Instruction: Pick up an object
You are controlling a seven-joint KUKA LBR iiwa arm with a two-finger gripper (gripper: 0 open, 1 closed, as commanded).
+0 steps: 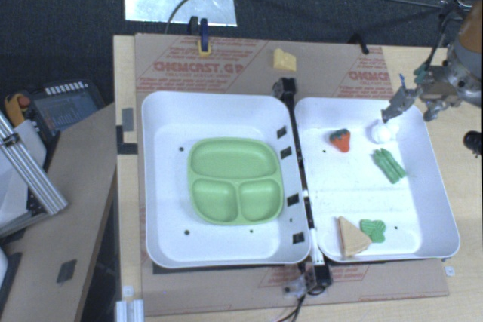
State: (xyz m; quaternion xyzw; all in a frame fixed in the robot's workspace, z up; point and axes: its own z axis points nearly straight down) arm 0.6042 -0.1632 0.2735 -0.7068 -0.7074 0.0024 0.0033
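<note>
The arm (pixel 464 49) is cut off by the right edge, so little above its wrist shows. The tool (pixel 411 108) is small and blurred; how its fingers stand cannot be told. A pale object (pixel 382 133) just below it blends into the white bin (pixel 434 185), too indistinct to name. At the left edge, a metal rail (pixel 26 170) and a device (pixel 64 109) are partly cropped.

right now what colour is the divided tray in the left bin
Light green, plain with no pattern; the divided tray shows clearly in the camera view, inside the left bin.
</note>
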